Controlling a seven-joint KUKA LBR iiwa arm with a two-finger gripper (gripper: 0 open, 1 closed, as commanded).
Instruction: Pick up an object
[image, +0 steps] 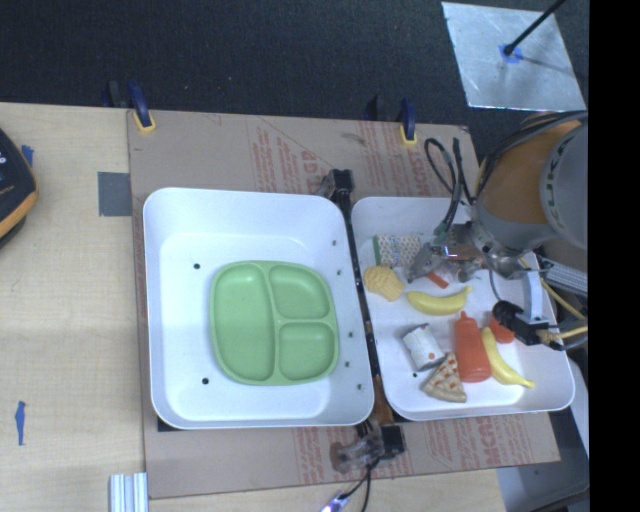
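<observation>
Nearest the camera, at the right bin's (400, 405) front edge, lies a pizza slice (444, 382), touching the base of an orange-red bottle (471, 348). Beside the bottle's right flank lies a yellow banana (503, 361), curved, its tip pointing toward the front rim. Left of the bottle sits a small white can (422, 345) on its side. Further back lie a second banana (438, 300) and a pale yellow piece (383, 282) close to the bin's left wall, with a speckled pouch (399, 247) behind them.

At the back of this bin the end effector (447, 257) hangs low, the grey arm (530, 190) with its orange band above it reaching in from the right. Its tip is just behind the second banana and beside the pouch. Whether it is released or clenched cannot be told; the parts there are small and cluttered, and nothing is clearly seen in its grasp. A small red bit (438, 279) shows just under it.

On the left, the other bin (170, 300) holds a green divided plate (274, 322), lying flat. Both bins rest on brown board over the wooden worktop (60, 340).
</observation>
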